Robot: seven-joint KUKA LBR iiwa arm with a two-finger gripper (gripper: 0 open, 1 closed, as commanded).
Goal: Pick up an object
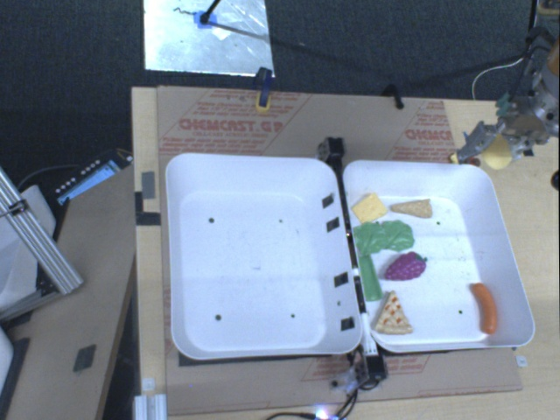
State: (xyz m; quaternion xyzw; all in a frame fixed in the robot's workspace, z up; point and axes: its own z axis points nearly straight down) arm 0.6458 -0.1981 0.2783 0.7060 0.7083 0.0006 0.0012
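My gripper [497, 143] hangs above the far right corner of the right bin [507, 234], just past its rim. A small pale yellow round object [498, 155] sits between its fingers, lifted off the bin. Still lying in the right bin are a yellow cheese wedge [369, 206], a tan cracker [412, 207], a green leafy vegetable [383, 236], a purple bunch of grapes [405, 266], a pizza slice [392, 314] and an orange sausage [484, 308].
The left bin [188, 234] lies beside the right one, joined by a black hinge strip [348, 261]. A yellow and blue clamp [262, 90] sits at the board's far edge. A silver sheet [207, 24] lies beyond it. A metal frame [35, 243] stands at the left.
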